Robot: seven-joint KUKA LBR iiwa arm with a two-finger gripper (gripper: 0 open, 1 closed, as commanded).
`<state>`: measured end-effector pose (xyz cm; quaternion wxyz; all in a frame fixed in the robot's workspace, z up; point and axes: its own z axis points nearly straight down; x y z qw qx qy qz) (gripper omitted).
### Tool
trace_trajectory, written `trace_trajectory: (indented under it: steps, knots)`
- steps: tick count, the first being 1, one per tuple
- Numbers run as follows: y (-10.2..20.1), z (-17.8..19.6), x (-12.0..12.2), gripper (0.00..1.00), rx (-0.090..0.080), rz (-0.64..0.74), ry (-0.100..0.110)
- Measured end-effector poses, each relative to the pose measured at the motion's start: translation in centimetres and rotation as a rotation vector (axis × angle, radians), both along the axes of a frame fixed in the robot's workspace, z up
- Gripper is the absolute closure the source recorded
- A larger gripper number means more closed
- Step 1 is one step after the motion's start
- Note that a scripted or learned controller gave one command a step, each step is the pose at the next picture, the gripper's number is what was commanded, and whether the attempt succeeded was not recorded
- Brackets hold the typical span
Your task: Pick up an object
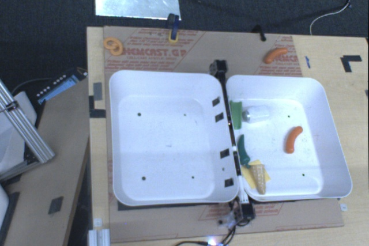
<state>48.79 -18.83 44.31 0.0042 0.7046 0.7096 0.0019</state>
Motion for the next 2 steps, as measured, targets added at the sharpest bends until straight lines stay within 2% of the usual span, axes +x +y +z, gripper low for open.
trace_trajectory:
  steps: [2]
  knots:
    - [-1.8, 4.6, -0.1, 1.00, 0.001, -0.005, 0.003]
